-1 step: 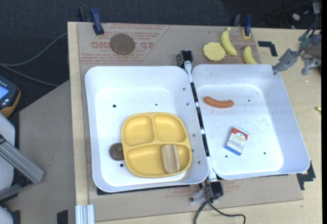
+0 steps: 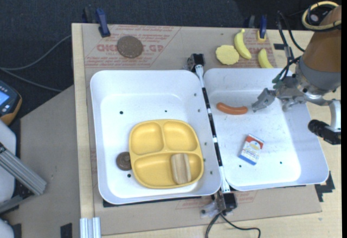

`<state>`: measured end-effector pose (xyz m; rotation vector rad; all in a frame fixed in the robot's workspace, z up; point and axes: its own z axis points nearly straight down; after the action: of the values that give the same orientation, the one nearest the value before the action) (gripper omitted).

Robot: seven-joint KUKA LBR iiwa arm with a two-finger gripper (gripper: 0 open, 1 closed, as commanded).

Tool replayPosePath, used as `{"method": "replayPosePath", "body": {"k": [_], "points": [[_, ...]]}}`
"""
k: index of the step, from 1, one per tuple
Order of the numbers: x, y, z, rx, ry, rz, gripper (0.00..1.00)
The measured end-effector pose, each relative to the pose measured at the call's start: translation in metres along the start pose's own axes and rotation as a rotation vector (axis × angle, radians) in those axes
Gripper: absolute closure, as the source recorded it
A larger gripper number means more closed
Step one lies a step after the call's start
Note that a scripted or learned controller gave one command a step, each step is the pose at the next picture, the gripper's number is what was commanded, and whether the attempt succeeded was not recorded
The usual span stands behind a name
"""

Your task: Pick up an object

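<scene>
Tool (image 2: 261,102) seen just right of sausage (image 2: 232,108) in right bin (image 2: 303,172); finger state cannot be told. Worktop (image 2: 162,42) print and carton (image 2: 251,150) label unreadable.

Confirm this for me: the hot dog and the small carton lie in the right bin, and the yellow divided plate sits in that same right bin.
Not quite. The camera view shows the yellow divided plate in the left bin, not the right one. The rest stands: the hot dog and the small carton lie in the right bin.
</scene>
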<state>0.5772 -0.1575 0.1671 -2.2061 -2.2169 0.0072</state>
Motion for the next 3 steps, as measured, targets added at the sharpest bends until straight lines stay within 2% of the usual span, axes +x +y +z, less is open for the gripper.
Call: {"method": "replayPosePath", "body": {"k": [1,2,3], "points": [[0.036,-0.044,0.086,0.000,-0.001,0.004,0.00],[0.063,-0.066,0.084,-0.009,-0.004,0.004,0.00],[0.053,-0.057,0.084,-0.015,-0.008,0.005,0.00]]}}
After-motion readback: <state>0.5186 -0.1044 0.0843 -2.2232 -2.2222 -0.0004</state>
